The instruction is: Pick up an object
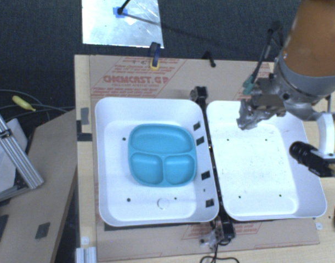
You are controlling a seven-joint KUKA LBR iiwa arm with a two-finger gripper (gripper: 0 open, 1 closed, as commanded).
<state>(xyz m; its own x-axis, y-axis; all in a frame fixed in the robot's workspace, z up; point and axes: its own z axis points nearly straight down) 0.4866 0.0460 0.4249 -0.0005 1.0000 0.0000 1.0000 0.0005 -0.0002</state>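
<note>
A light blue divided plate [160,154] with three compartments lies flat in the middle of the left white bin [109,163]. My gripper [247,120] hangs over the far left part of the right white bin [299,201], well to the right of the plate and apart from it. Its grey body points down toward the bin floor. The large grey and orange arm [315,37] rises above it at the upper right. I see nothing between the fingers.
A black cylindrical part [307,156] of the arm's mount reaches over the right bin's right side. Black clips [203,141] line the seam between the bins. Both bins rest on a cardboard sheet [134,75]. An aluminium frame [11,152] stands at the left.
</note>
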